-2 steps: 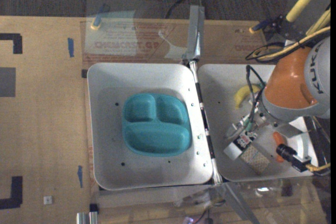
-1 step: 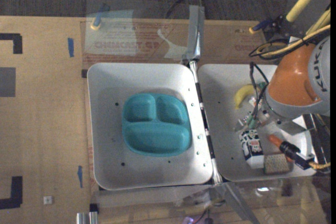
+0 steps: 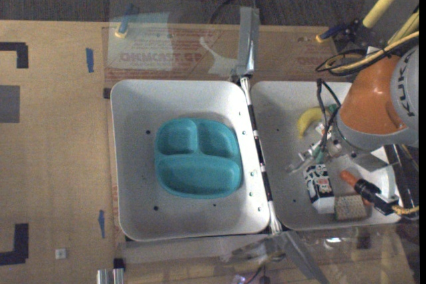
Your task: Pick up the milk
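Low over the right bin (image 3: 283, 206), the pincer (image 3: 311, 157) hangs from the grey arm (image 3: 376, 110) in the right middle of the frame. Its metal tip is just above the milk. Whether it is open or closed cannot be told from this slant, and nothing can be seen gripped in it.

The milk (image 3: 319, 184) is a small white carton with black cow-like patches. It lies on the floor of the right bin in the lower right of the frame, just below the pincer. Any print on it is too small to read.

Part of the letters "KUKA" shows in dark type on the arm's pale casing at the right edge. A clear sheet (image 3: 166, 50) lies on the bench at the upper middle and carries reddish lettering that reads backwards and cannot be made out.

A banana (image 3: 307, 120) lies in the right bin above the pincer. A tan speckled block (image 3: 349, 207) sits just right of the milk. A teal divided plate (image 3: 198, 156) rests in the left bin (image 3: 133, 110).
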`<control>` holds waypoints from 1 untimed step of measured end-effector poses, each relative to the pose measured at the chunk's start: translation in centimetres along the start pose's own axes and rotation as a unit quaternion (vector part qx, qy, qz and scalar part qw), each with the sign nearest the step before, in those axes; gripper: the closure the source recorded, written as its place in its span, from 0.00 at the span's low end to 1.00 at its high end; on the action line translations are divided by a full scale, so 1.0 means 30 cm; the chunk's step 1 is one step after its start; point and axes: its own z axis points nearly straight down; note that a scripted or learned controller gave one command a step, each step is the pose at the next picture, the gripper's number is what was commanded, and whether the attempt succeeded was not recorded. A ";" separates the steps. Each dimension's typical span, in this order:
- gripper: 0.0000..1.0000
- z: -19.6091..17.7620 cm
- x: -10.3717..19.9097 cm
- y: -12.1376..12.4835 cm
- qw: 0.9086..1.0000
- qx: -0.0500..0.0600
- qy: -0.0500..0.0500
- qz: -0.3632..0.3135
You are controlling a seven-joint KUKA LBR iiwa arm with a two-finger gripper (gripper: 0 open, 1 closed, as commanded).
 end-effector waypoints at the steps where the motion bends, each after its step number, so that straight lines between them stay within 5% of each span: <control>1: 0.00 0.035 0.005 -0.176 0.998 0.003 0.004 -0.061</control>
